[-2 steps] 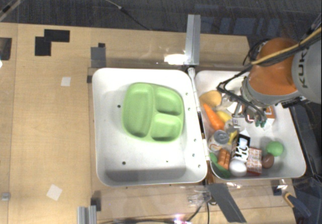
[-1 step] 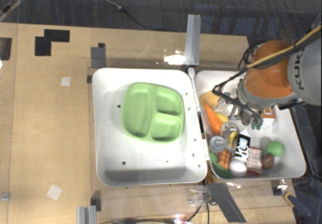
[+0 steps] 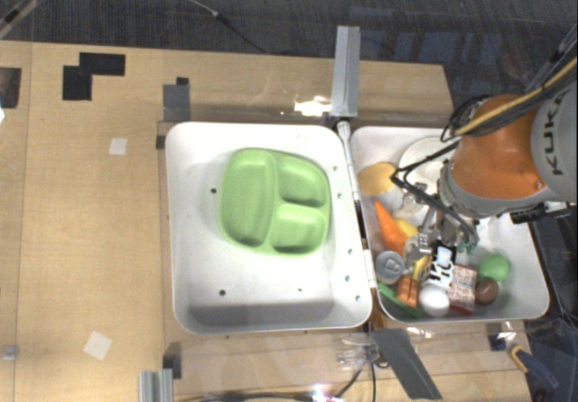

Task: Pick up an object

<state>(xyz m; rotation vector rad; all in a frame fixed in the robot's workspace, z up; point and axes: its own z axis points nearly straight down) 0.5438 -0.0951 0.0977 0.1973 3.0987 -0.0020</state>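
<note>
- I am looking down on the wooden bench, which is carrying two white bins side by side.
- The left bin is holding a green divided plate, which is lying near the middle, slightly toward the far side.
- The arm is reaching in from the right, and its orange band is hanging over the far half of the right bin.
- The gripper is pointing down into the right bin's pile; I cannot tell how it is set, because clutter and cables are hiding the tip.
- A yellow rounded thing is lying at the far left of that bin, well apart from the gripper.
- An orange carrot is lying just left of the gripper, close beside it.
- A black and white carton is sitting right under the gripper; I cannot tell whether they are touching.
- A red and white packet is lying just beside that carton, toward the near edge.
- A green ball is resting to the gripper's right, near a brown ball.
- A white egg is lying at the near edge, below the gripper.
- A grey round cap is sitting near the carrot's lower end.
</note>
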